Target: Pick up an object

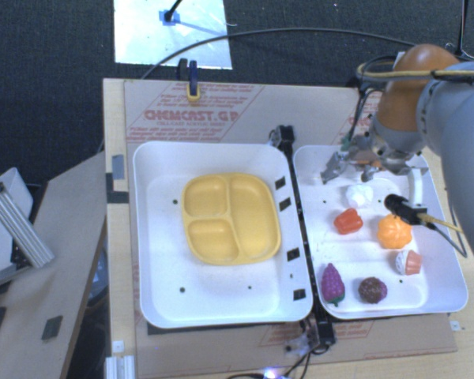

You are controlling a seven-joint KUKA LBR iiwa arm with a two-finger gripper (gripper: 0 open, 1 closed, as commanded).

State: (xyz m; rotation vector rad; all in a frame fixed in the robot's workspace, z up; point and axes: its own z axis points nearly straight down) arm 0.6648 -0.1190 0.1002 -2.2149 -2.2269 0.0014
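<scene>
In the right bin (446,294) lie a white lumpy object (359,193), a red pepper (348,221), an orange fruit (394,232), a purple grape bunch (332,283), a dark brown ball (372,290) and a small pink-and-white piece (408,262). My gripper (347,170) hangs low over the far part of this bin, just beyond the white object and close to it. Nothing shows as held in it.
The left bin (154,290) holds a yellow divided plate (228,217). A black hinge strip (295,227) runs between the two bins. The arm's grey body and orange band (411,93) fill the upper right above the bin.
</scene>
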